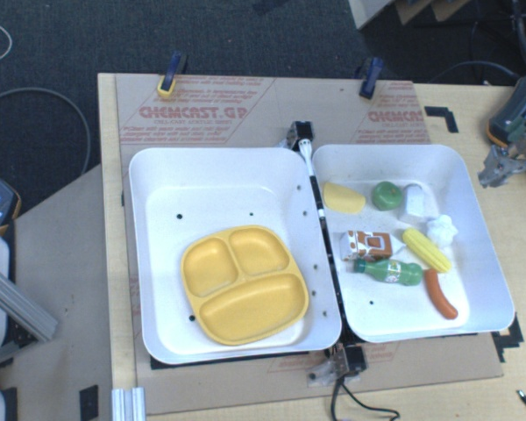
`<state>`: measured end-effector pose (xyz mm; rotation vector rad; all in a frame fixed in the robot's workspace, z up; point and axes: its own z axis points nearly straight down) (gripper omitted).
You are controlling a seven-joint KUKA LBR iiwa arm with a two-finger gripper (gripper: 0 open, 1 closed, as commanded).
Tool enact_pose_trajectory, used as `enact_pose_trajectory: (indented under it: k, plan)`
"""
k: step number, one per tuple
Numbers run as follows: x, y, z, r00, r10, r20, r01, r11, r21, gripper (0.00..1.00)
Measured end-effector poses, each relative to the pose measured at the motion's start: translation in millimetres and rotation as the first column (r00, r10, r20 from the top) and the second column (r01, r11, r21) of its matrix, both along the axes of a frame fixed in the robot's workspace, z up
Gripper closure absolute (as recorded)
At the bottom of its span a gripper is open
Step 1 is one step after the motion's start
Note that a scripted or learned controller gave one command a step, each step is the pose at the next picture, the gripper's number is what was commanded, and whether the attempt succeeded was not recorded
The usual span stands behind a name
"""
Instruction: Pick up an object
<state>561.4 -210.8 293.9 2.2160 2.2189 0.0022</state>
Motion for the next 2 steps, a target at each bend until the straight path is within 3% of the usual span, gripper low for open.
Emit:
enact_pose_trajectory:
  k: [1, 2]
  plan:
    - [-87.4, 22.7, -81.9, 1.0, -0.004, -0.018, 0.004, 1.0, 0.009, 1.0]
    - [-82.6, 72.3, -138.2, 1.0, 0.002, -0.011, -0.002, 1.0, 0.007, 1.0]
